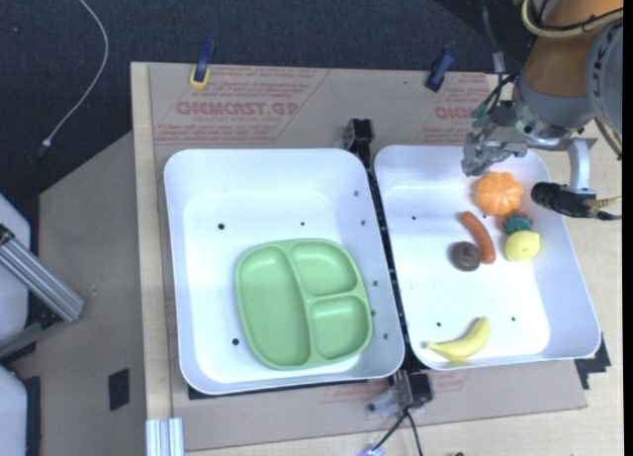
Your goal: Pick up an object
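In the right bin (pixel 425 276) lie an orange pumpkin-shaped fruit (pixel 498 194), a red-orange sausage (pixel 476 232), a small brown round piece (pixel 465 256), a yellow lemon with a green stem (pixel 521 243) and a yellow banana (pixel 462 341). My gripper (pixel 483 159) hangs over the bin's far edge, just above and left of the orange fruit, with nothing seen held in it.
The left bin (pixel 198 246) holds a green divided plate (pixel 301 301). A black clamp (pixel 358 134) sits between the bins at the back. Blue clips (pixel 440 66) pin the cardboard base at its far edge.
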Controlling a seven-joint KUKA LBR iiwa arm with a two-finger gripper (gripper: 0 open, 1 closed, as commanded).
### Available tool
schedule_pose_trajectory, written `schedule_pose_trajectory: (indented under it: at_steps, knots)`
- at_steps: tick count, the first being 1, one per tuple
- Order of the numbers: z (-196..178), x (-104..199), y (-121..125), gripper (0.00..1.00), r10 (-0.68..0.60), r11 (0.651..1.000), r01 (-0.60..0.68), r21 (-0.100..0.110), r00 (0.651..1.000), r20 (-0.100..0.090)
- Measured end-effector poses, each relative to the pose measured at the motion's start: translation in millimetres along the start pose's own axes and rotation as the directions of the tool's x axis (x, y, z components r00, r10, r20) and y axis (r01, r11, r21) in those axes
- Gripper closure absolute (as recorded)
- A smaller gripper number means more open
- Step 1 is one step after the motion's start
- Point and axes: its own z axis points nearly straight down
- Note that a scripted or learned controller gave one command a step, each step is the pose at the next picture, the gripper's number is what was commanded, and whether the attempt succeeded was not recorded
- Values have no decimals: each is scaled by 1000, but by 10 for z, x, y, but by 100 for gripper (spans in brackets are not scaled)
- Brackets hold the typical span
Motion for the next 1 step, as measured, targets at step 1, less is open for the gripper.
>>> schedule_pose_trajectory:
  at_steps: [1]
  knots:
    - [-431,-1,18,100,0,1000,0,1,1000,0]
